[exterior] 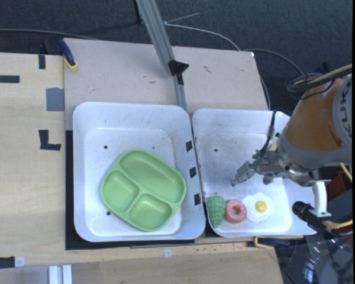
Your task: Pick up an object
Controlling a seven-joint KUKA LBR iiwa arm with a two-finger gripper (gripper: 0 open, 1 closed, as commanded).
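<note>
Right bin, arm slanting in, pincer low above floor, grip state unclear

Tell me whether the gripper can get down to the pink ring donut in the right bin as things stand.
Probably yes. The gripper hovers over the right white bin, with bare floor between it and the pink ring donut. The green toy and fried egg flank it closely.

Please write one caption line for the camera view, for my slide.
Two-finger gripper hovers in the right white bin above a green toy, pink donut and fried egg; green divided plate lies left.
</note>
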